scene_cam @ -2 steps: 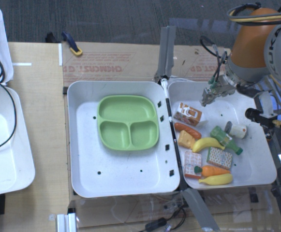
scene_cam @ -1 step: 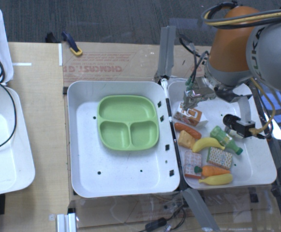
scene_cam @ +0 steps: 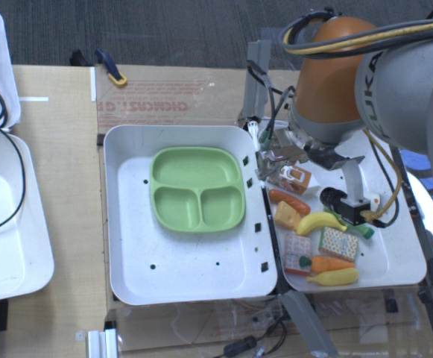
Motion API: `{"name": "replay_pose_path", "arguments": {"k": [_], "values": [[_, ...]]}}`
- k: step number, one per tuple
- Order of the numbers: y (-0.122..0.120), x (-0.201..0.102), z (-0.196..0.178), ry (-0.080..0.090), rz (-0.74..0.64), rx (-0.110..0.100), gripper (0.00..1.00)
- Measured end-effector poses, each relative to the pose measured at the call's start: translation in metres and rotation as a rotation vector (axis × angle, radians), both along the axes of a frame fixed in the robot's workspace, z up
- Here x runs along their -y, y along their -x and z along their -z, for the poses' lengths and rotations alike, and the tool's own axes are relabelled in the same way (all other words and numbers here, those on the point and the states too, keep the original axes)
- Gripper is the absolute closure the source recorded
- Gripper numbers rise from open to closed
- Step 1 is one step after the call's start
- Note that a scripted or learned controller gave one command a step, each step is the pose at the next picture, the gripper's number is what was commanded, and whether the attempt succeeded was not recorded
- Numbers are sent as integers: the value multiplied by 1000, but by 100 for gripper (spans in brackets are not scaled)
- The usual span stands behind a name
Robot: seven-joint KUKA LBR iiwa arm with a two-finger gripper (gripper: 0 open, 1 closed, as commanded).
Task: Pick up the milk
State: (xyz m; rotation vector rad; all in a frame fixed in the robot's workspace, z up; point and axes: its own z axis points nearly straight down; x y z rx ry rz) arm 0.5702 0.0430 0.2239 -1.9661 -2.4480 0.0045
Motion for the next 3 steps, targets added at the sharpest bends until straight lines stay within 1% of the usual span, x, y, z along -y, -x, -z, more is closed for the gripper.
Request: {"name": "replay_pose_path", "arguments": {"k": [1, 2, 3], "values": [[28, -38, -7, 0, -175, 1, 100], [92, -72, -85, 1, -90, 2, 100], [80, 9, -41, 1, -110, 1, 100]]}}
